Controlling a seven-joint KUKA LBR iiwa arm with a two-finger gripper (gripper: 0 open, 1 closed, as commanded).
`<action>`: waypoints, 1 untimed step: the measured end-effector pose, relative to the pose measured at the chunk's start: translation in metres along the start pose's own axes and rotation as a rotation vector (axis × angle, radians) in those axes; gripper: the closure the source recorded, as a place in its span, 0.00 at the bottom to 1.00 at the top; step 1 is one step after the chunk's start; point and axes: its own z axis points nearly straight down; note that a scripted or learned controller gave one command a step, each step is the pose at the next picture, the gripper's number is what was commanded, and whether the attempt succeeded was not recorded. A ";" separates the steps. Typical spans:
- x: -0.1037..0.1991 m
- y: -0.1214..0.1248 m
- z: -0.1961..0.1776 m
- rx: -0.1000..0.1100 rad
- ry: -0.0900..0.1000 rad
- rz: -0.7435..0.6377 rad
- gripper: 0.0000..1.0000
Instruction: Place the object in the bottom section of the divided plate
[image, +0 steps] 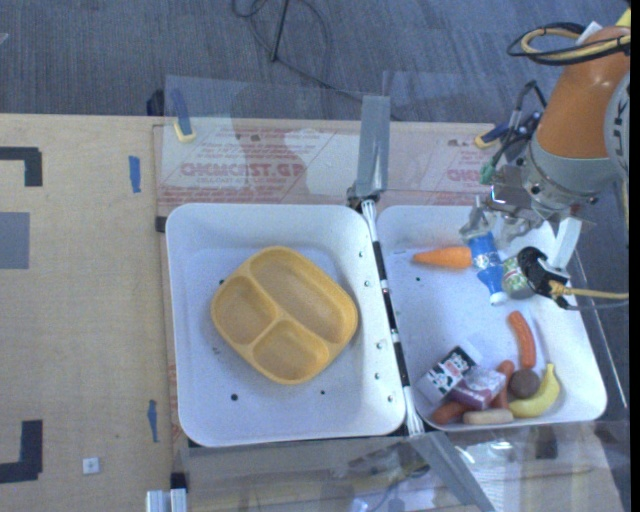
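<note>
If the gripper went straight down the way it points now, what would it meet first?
Probably the blue object lying right under the gripper, next to the carrot in the right bin. Height above it is unclear from this slanted view.

Divided plate (284, 314): yellow-orange, plain. Both bins (190, 330) white. Carrot (443, 258) orange. Bottle (487, 262) blue. Banana (537, 397) yellow. Sausage (523, 338) orange-red. Carton (450, 373) black and white. Arm (590, 85) grey with orange band. Bench (70, 300) tan.
</note>
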 end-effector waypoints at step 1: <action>0.103 -0.031 -0.009 0.001 0.002 -0.099 1.00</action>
